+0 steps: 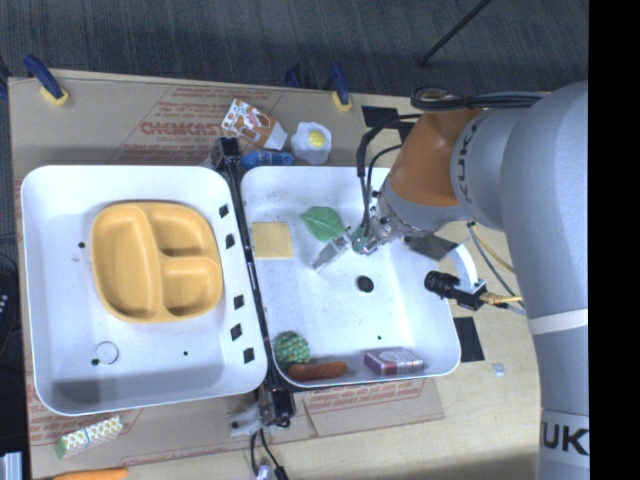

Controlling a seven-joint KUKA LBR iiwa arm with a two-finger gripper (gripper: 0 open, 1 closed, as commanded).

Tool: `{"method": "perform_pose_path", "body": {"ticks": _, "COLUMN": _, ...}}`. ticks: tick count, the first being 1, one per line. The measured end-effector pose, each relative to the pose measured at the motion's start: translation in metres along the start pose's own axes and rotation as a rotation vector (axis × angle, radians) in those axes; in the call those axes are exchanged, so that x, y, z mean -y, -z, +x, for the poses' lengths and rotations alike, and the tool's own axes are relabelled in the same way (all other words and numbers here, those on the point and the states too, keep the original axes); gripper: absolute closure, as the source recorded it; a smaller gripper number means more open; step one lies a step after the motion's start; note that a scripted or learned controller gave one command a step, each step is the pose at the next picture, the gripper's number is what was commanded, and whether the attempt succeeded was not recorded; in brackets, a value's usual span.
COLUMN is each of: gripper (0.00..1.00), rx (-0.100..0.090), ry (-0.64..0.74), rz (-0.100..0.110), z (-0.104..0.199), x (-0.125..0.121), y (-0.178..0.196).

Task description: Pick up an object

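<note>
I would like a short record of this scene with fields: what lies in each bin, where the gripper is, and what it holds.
left bin: yellow divided tray
right bin: yellow square piece, green leaf-like item, small black item, green ball, red sausage-like item, small box
gripper: over the right bin, just below the green leaf-like item
jaws: state unclear from this view
held: nothing visibly held

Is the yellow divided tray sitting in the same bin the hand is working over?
No, the yellow divided tray lies in the left bin, while the hand is over the right bin.
</note>
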State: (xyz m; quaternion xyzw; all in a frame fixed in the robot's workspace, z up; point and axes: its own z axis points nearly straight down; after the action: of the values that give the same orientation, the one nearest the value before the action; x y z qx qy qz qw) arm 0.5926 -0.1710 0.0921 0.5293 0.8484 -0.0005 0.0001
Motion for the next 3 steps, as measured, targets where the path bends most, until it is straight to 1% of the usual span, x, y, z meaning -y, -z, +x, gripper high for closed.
{"method": "perform_pose_path", "body": {"ticks": 1, "gripper": 0.00, "rx": -0.002, "ry": -0.360, "rz": 0.003, "z": 0.024, "x": -0.010, "y": 0.000}}
{"method": "perform_pose_path", "body": {"ticks": 2, "gripper": 0.00, "rx": -0.003, "ry": -0.403, "rz": 0.004, "z": 0.064, "x": 0.043, "y": -0.001}}
{"method": "perform_pose_path", "body": {"ticks": 3, "gripper": 0.00, "rx": -0.004, "ry": -0.333, "rz": 0.004, "z": 0.117, "x": 0.073, "y": -0.001}}
